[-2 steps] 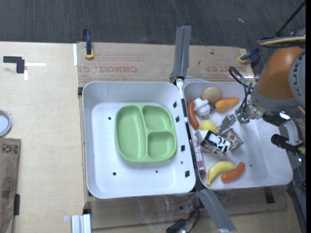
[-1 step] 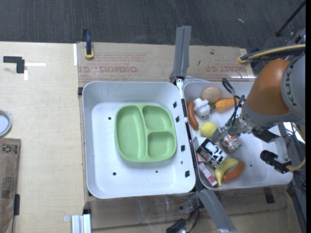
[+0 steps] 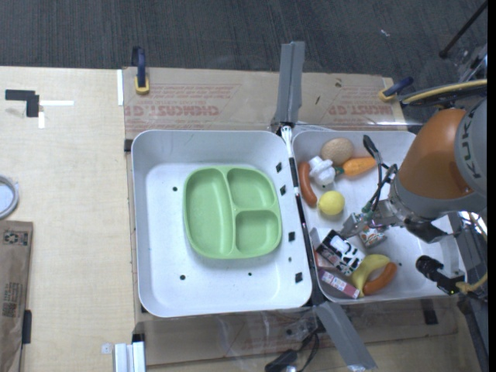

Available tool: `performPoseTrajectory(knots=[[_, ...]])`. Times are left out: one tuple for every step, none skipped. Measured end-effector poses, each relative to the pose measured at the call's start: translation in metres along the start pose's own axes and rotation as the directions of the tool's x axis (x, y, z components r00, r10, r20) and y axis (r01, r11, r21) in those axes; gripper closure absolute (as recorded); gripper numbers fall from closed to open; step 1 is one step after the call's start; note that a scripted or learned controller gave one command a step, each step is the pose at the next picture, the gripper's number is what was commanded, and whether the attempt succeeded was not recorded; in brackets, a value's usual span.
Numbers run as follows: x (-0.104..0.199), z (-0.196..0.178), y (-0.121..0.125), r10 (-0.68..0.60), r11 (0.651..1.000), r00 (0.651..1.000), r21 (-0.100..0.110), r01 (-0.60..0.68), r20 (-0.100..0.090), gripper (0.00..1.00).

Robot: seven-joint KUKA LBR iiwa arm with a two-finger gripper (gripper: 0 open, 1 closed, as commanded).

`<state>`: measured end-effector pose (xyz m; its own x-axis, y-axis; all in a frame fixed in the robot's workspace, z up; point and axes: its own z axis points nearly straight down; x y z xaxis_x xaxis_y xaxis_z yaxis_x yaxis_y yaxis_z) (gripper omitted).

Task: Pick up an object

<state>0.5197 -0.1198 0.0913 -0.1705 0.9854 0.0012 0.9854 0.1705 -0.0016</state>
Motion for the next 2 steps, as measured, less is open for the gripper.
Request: performPoseTrajectory(knots=[[-0.001, -0.009, 0.000, 0.003, 1.000, 1.000, 0.000, -0.003, 0.000, 1.00], [0.068, -0.100, 0.026, -0.142, 0.990, 0.990, -0.001, 0.142, 0.002, 1.00]])
